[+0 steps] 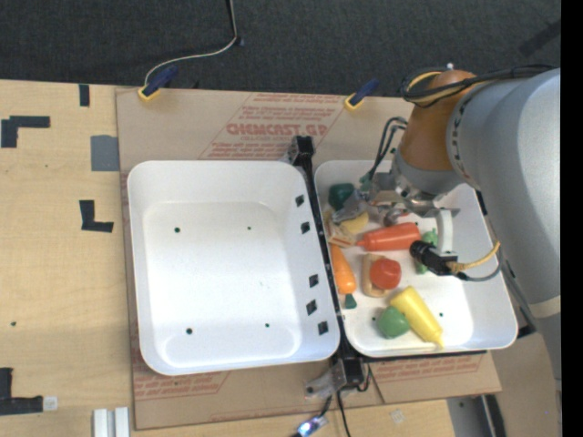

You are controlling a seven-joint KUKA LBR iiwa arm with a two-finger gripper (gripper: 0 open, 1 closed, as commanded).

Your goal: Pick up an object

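Toys (387, 271) crowd right bin (492, 335).

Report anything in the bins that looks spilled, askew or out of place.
Nothing has spilled. All the toy food sits jumbled in the right bin. One orange carrot lies along the divider edge between the bins, close to the left bin, but inside its own.

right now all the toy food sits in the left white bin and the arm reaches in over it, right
Not quite. The camera view shows the toy food, such as the red tomato and yellow corn cob, in the right white bin, not the left. The grey arm does reach in over it.
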